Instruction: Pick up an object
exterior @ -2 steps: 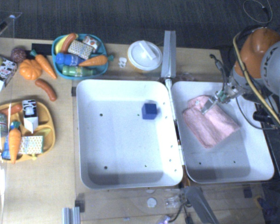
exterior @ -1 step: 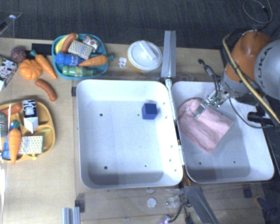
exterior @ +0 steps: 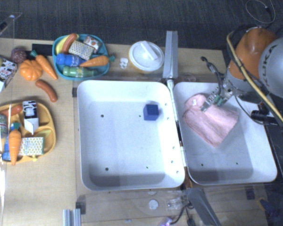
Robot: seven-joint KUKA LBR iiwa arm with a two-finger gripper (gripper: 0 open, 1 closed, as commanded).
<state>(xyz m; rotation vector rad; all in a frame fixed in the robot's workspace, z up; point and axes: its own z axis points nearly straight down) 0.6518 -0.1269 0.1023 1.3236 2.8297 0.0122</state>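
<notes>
Right bin (exterior: 259, 168), claw (exterior: 212, 101) touching pink cloth (exterior: 212, 121) top edge

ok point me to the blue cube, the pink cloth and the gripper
blue cube (exterior: 151, 111), camera view, middle of its top face
pink cloth (exterior: 212, 123), camera view, centre of the folded fabric
gripper (exterior: 213, 99), camera view, midway between its fingertips, at the cloth's upper edge
</notes>
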